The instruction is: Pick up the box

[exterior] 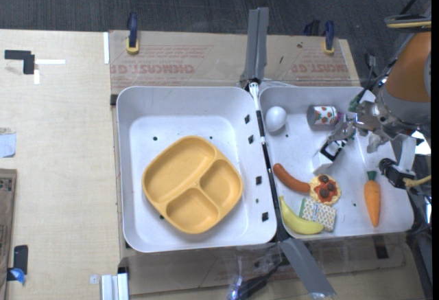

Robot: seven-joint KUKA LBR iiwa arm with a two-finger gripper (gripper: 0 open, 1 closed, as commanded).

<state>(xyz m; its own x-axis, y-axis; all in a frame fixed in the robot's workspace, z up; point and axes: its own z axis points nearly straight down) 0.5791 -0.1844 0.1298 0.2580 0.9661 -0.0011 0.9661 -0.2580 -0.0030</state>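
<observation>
The box [320,215] is a small pale patterned carton. It lies flat near the front wall of the right bin [350,226], between a banana [297,220] and a round pizza toy [325,189] that overlaps its top edge. My gripper [357,141] hangs over the right bin's middle right, up and to the right of the box and well apart from it. Its fingers [341,134] are spread open with nothing between them. A small black-and-white item [333,150] lies just under the left finger.
The right bin also holds a white ball [275,118], a small can [322,114], a red sausage [291,178] and a carrot [372,201]. The left bin [130,175] holds a yellow divided plate [192,184]. A raised divider [260,147] separates the bins.
</observation>
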